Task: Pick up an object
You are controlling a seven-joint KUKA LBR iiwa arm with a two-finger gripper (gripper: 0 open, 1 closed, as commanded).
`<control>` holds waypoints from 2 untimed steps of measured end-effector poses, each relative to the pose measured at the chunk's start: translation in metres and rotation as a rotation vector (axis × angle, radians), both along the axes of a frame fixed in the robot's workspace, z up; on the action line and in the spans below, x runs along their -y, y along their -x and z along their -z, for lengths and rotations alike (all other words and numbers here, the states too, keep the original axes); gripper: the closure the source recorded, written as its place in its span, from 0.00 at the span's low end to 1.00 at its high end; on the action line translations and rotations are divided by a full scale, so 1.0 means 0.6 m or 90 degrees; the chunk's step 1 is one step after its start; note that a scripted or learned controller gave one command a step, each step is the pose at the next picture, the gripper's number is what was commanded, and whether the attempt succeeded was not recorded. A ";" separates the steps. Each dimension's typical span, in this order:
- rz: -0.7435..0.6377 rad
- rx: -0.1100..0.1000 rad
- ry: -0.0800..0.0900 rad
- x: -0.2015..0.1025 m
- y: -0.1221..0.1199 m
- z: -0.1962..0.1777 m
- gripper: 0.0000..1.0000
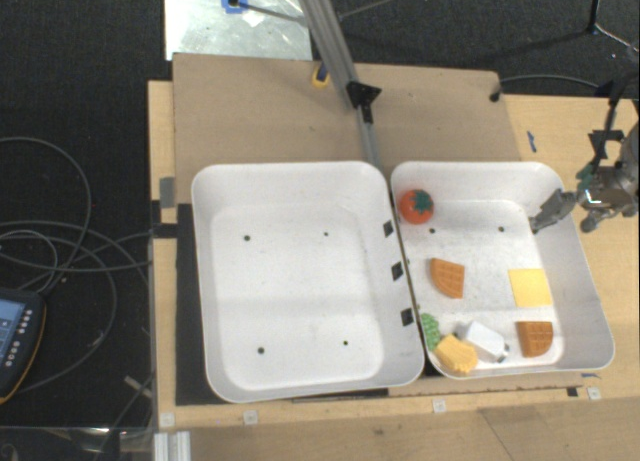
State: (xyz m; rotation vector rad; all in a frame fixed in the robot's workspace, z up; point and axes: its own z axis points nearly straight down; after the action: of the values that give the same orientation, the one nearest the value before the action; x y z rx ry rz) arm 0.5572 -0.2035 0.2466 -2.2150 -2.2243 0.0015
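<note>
Right bin (pixel 560 249): holds every object, crowded toward its near edge.
Gripper (pixel 552 211): at the bin's far right rim; grip state unreadable (too small), nothing visibly held.
Yellow block (pixel 529 287): nearest piece, just below-left of the gripper.

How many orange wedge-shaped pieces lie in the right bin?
2. One orange wedge lies near the middle of the right bin; the other orange wedge lies near its front right corner, just below the yellow square.
</note>
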 end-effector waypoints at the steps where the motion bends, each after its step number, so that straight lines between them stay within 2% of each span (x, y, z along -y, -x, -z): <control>1: -0.001 0.002 0.001 0.000 -0.001 -0.003 0.00; 2: 0.001 -0.001 0.000 -0.018 0.001 0.087 0.00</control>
State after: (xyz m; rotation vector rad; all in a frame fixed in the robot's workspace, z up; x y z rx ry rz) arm 0.5566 -0.1929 0.1945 -2.2150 -2.2225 0.0020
